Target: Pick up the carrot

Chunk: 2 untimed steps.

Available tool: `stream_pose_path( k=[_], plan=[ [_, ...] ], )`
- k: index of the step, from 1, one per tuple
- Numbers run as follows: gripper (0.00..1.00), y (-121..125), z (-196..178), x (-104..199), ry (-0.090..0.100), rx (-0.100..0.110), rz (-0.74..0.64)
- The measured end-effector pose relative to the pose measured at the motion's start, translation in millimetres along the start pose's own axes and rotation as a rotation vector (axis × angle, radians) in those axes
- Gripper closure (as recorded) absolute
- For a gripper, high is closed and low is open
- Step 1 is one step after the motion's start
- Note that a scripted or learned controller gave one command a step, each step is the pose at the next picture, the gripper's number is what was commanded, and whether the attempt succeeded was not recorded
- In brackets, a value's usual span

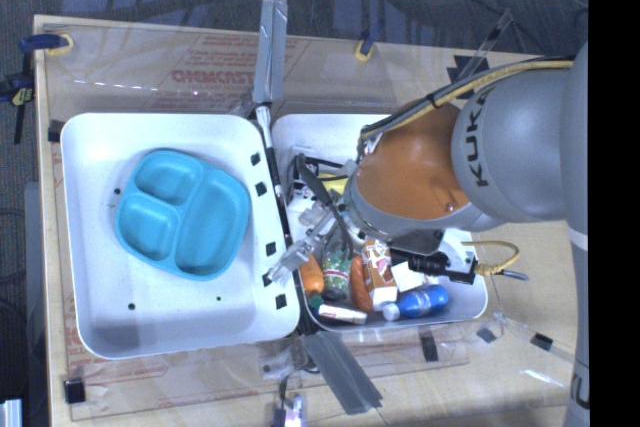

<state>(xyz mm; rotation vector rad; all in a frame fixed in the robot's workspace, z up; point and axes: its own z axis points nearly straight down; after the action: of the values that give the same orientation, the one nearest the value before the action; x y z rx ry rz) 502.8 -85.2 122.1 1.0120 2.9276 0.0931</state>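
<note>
1. The carrot [311,276] is seen at the left end of the right bin [325,127], touching the bin wall, beside other packed items.
2. The gripper [305,250] is held just above the carrot; whether it is released or clenched cannot be told.
3. A straight, slow descent is advised, so that the neighbouring bottle [420,302] and packets are not disturbed.

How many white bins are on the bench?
2. The left bin holds a blue divided plate. The right bin holds the cluttered items, partly covered by the arm.
</note>
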Motion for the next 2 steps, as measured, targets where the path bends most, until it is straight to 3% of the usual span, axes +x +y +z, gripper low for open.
stream_pose_path(
  k=[2],
  plan=[
    [0.0,0.2,0.1,-0.4,0.001,0.0,-0.009]
  ],
)
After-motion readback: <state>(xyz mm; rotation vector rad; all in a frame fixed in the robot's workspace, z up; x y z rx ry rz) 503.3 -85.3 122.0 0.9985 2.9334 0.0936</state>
